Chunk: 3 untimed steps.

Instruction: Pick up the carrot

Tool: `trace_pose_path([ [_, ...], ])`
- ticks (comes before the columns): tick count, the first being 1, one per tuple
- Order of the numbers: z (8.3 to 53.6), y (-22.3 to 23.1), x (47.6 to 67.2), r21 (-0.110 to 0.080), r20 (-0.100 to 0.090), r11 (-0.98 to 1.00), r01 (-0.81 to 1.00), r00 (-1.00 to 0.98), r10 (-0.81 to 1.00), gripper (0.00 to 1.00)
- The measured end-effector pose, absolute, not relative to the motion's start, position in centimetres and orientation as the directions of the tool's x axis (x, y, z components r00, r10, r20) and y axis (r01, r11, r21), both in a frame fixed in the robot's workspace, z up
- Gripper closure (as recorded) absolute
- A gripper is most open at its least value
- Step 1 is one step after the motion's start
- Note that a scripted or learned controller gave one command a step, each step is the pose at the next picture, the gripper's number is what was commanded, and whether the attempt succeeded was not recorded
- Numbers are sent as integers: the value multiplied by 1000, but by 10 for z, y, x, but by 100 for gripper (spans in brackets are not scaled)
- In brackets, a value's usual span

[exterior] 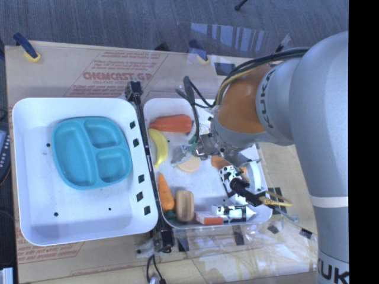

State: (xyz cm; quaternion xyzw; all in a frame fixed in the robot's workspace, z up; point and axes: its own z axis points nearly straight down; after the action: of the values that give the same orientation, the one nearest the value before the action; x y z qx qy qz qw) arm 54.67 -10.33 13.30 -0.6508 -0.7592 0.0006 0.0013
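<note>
Two bins (23,158) | carrot (166,193) lay in right bin (against left wall) beside banana (159,147) | gripper (198,149) above centre, grip state indiscernible

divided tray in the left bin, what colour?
Light blue, plain, no pattern. The divided tray shows best in the camera view, lying in the left bin.

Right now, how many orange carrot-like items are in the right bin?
2. One carrot lies along the far wall of the right bin; a smaller carrot lies against the near left wall beside a bread slice. The arm may hide more.
</note>
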Motion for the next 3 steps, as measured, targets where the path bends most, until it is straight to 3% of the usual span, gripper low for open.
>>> trace_pose_path([
  [1,100,-187,597,7,-7,525,851,-525,851,0],
  [2,103,-209,593,3,-6,602,799,-602,799,0],
  [3,115,-208,595,6,-11,608,794,-608,794,100],
])
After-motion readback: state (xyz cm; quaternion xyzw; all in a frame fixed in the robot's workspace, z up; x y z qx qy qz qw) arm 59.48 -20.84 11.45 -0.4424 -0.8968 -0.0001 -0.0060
